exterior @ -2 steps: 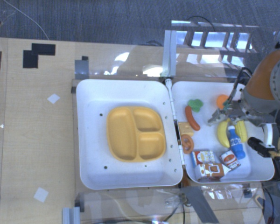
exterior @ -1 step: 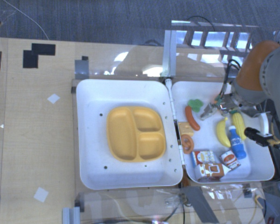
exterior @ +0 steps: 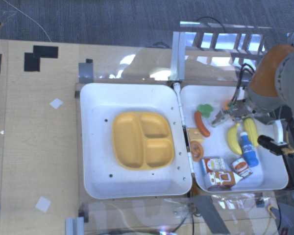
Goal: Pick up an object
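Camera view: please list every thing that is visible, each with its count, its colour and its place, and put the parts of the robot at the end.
Bins: 2, white, side by side on the bench.
Divided tray: 1, yellow, middle of the left bin.
Sausage: 1, red, right bin, near its left wall.
Green item: 1, green, right bin, above the sausage.
Bananas: 2, yellow, right bin, centre.
Bottle: 1, blue with white cap, lying beside the bananas.
Box: 1, red and white, right bin, lower edge.
Round item: 1, orange, below the sausage.
Gripper: 1, grey, over the right bin.
Arm: 1, grey with orange band, from the right.
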Robot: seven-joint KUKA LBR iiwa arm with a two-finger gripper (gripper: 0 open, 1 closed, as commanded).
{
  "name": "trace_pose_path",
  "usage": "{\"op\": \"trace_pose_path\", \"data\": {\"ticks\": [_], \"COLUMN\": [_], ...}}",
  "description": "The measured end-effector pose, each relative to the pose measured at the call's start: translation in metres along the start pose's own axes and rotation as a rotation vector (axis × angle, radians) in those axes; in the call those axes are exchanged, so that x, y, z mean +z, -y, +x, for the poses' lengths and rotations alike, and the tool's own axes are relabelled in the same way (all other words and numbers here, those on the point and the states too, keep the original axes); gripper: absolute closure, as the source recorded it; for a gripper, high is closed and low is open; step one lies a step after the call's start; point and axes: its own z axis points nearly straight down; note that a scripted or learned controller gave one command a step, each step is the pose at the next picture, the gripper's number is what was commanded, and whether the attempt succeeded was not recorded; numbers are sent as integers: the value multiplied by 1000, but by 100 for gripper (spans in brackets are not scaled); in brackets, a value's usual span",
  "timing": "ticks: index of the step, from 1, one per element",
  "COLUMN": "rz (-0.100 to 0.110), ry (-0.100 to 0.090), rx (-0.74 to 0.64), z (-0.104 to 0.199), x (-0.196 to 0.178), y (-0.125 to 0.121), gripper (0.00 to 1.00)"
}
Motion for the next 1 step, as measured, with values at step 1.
{"op": "trace_pose_path", "data": {"ticks": [1], "rz": [76], "ry": [-16], "rx": [-131], "z": [-3], "x": [2], "y": [-36], "gripper": [0]}}
